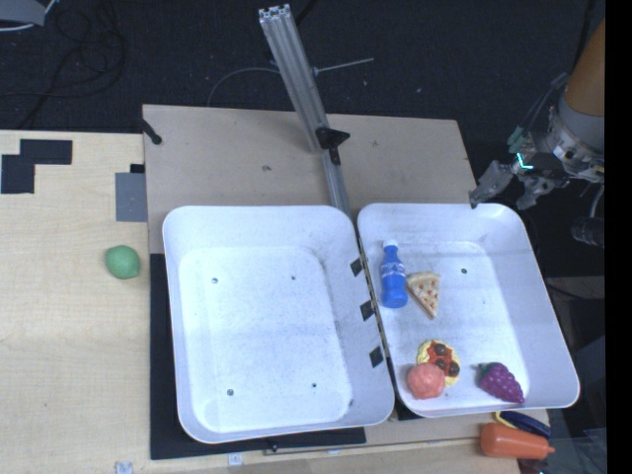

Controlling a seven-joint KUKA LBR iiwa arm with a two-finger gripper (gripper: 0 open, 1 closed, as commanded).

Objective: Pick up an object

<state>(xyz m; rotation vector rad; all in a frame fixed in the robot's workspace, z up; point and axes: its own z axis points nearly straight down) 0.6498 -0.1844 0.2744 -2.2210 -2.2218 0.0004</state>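
At the near edge of the bench an orange toy [515, 443] lies outside the bins, partly cut off. In the right bin [533, 265], nearest, sit a purple grape bunch [501, 382], a pink-red fruit [427, 381] touching a small pizza toy [440, 357]; farther in, a waffle wedge [425, 293] beside a blue bottle [393, 276]. Beyond the bin's far right corner the gripper [506, 184] hangs above the rim, fingers spread, nothing between them. The arm is cut off at the right.
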